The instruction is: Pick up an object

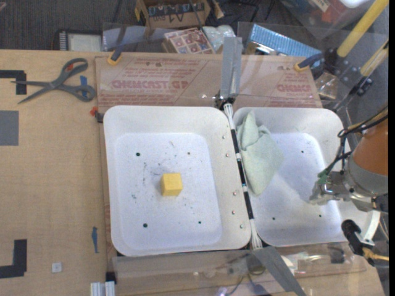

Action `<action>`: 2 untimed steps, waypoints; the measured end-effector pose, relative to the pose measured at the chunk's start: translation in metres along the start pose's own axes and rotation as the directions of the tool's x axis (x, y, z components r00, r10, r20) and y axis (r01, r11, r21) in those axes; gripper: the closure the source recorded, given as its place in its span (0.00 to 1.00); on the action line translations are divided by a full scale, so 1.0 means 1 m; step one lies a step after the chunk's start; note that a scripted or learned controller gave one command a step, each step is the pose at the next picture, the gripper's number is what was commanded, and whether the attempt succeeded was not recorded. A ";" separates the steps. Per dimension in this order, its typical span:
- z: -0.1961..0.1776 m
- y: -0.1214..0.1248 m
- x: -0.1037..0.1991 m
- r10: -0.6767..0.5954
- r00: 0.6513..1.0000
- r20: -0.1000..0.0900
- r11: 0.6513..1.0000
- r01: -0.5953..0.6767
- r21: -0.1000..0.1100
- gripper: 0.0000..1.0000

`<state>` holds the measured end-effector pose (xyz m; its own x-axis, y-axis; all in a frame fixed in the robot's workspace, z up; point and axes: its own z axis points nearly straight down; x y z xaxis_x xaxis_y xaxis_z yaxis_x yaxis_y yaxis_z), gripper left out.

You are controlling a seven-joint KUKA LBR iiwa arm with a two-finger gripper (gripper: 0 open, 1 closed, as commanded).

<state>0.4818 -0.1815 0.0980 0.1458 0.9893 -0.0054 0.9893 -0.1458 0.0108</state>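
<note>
A small yellow cube (172, 184) lies near the middle of the left bin (123, 134). A pale green cloth (257, 155) is crumpled against the left wall of the right bin (302, 227), partly draped toward the divider. My gripper (319, 193) hangs low over the right side of the right bin, below the arm's orange band (374, 155). It is well to the right of the cloth and apart from it. Nothing shows in the gripper.
Scissors (63, 82) lie on the bench at the back left. A board with red lettering (160, 85) and a grey upright post (230, 66) stand behind the bins. Cables and boxes crowd the back and right edge.
</note>
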 end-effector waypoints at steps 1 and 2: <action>-0.010 0.001 -0.001 0.000 1.000 0.002 1.000 0.000 -0.003 1.00; 0.011 0.008 0.000 0.281 0.960 -0.002 0.960 -0.281 0.009 1.00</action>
